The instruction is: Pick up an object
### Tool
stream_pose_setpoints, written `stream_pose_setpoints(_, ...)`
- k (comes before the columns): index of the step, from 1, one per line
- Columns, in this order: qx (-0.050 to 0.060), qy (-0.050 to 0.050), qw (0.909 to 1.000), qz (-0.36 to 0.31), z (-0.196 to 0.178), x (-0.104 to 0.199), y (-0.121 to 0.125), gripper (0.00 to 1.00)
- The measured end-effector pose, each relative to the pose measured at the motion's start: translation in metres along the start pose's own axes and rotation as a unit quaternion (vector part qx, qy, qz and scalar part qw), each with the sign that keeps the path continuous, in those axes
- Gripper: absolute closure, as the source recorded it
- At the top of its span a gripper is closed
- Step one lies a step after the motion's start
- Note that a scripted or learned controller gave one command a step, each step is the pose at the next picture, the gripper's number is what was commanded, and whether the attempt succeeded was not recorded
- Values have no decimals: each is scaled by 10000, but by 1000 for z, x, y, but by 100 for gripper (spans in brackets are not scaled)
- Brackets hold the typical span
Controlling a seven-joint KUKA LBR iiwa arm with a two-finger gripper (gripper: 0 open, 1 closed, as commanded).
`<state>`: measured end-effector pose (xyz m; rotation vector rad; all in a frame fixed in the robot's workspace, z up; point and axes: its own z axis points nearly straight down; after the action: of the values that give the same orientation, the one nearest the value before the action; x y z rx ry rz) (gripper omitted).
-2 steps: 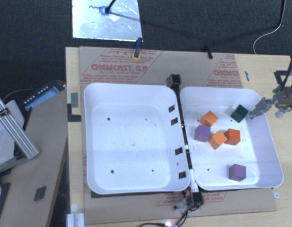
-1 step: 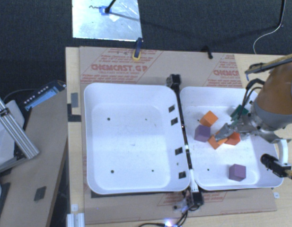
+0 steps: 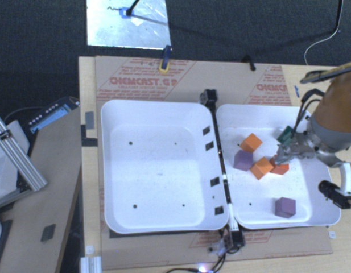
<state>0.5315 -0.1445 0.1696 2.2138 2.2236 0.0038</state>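
Observation:
The right bin [image 3: 312, 218] holds several small blocks. An orange cube [image 3: 252, 142] lies toward the back, a purple block [image 3: 243, 160] just below it, and a second orange block [image 3: 261, 168] beside that. A red-orange block [image 3: 281, 169] lies right under the gripper tip. Another purple cube [image 3: 285, 207] sits near the front. My gripper [image 3: 281, 157] comes in from the right and hangs low over the orange and red-orange blocks, touching or nearly touching them. A green part [image 3: 285, 134] shows on the wrist.
The left bin [image 3: 110, 169] sits beside the right one, with a black hinge strip [image 3: 216, 164] between them. Both rest on a cardboard sheet [image 3: 141, 78]. A shiny metal plate [image 3: 128, 16] lies at the back and an aluminium rail [image 3: 16, 158] at the far left.

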Motion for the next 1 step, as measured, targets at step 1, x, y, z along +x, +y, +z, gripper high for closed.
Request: stream_pose_setpoints(1,43,14,10000,22,89,9,-42,100)
